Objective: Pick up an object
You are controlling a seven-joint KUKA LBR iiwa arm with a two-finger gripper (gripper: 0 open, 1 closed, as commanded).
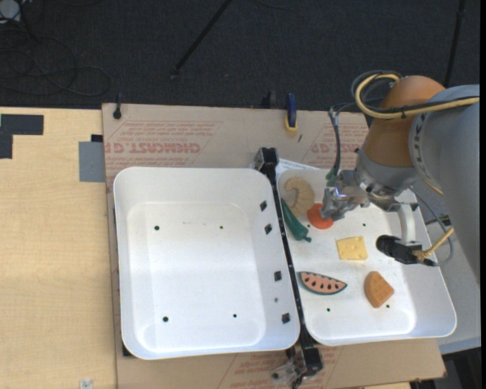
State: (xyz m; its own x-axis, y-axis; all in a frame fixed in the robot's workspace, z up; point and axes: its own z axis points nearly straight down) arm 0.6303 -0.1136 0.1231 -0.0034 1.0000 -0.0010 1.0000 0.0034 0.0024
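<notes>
At the near edge of the pale wooden desk (40, 258), a cardboard sheet (186, 140) sticks out from under two white bins. It carries a strip of red print there that is too faint to read. A black clip (305, 361) sits at the near end of the seam between the bins.

The left bin (120, 258) shows a plain white floor with a few small dark dots. In the right bin (425, 314), nearest the camera, a watermelon slice (322, 283) lies flat close to the seam. An orange-brown lump (378, 288) lies to its right, apart from it. Just beyond them, in the middle of the bin, is a yellow square with holes (351, 249).

Farther in, a red piece (319, 217) lies on the bin floor. A green piece (295, 224) is just to its left, along the seam wall. A tan round piece (300, 191) lies beyond the green one, near the far left corner of the bin.

The tool (336, 203) hangs directly at the far right of the red piece, very close to it or touching it. Whether the tool is apart or together cannot be told from here, and nothing is seen clamped in it. The grey arm (437, 144) with its orange band reaches in from the right.

Beyond the bins the cardboard bears larger red lettering, upside down and blurred. It may read "CHEMCAST GP", though that is not certain. A blue clamp (291, 113) grips the cardboard's far edge. Past it, cables (32, 47) trail over the dark floor.
</notes>
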